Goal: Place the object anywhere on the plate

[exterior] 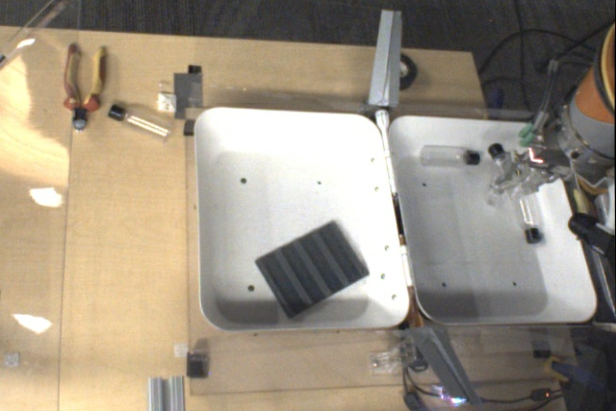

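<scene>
A dark grey ribbed plate (312,268) lies tilted in the front part of the left bin (231,149). In the right bin (462,274) a clear vial with a black cap (449,156) rests near the back left. A second clear vial (528,217) lies with its black cap pointing forward, toward the right side. My gripper (511,178) hangs low over the back right of the right bin, between the two vials and just above the second one. A small black piece (496,150) sits right behind it. Nothing shows clearly in its grasp.
On the bench to the left lie red-handled pliers (82,82) and a spare vial (141,119). A black bracket (191,89) stands at the left bin's back corner. A metal post (388,58) rises between the bins. Cables (539,53) trail at the back right.
</scene>
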`<state>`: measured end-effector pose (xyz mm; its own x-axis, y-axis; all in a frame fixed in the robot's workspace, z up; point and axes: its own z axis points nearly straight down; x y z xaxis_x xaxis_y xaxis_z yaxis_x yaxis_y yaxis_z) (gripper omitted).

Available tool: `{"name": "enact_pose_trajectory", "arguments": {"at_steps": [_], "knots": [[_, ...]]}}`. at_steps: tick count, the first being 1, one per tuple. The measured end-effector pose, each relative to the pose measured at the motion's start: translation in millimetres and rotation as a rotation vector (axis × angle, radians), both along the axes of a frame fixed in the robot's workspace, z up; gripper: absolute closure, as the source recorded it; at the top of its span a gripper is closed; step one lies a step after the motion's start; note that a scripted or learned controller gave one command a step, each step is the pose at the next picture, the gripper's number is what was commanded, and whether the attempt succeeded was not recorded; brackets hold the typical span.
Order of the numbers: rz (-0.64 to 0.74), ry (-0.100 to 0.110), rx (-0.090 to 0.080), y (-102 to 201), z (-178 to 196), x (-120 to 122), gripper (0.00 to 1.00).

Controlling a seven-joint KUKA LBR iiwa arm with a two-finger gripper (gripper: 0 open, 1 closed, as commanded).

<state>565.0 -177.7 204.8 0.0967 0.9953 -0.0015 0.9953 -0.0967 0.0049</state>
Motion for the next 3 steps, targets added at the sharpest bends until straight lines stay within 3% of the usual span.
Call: {"name": "enact_pose_trajectory", "arguments": {"at_steps": [1, 2, 3], "knots": [[0.349, 0.001, 0.000, 87.4, -37.8, 68.4, 1.00], [0.643, -0.003, -0.002, 175.1, 64.1, 104.9, 1.00], [0.490, 0.003, 0.001, 288.4, 32.6, 101.0, 1.00]]}}
